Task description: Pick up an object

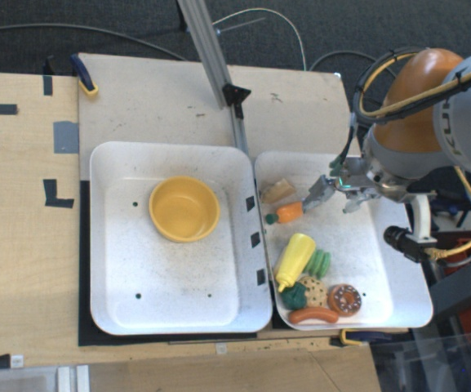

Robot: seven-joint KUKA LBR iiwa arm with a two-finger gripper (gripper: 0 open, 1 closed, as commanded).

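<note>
**Me:** Pincer (339,194) first: it hangs over the far part of the right bin (398,300), its 2 fingers spread apart with nothing between them. One fingertip (312,200) points left toward the small orange carrot-like piece (286,214).

**Partner:** Which object would you go for?

**Me:** Largest to smallest, then. Over in the left bin (113,243) sits the yellow bowl (184,208), alone but well apart from me, and I judge it too wide for my span. My own bin has the yellow bottle-shaped toy (294,260), lying tilted, touching a green piece (320,263) on its right. Nearer the front edge a doughnut (345,299), a biscuit (312,291) and a red sausage (313,317) crowd together. At the far left lie a tan block (277,191) and that carrot piece just beside it.

**Partner:** So, the carrot?

**Me:** I think so. It's closest. To do it well I'd centre over it, straddle its narrow width, and descend straight, keeping clear of the tan block and the bin wall.
</note>
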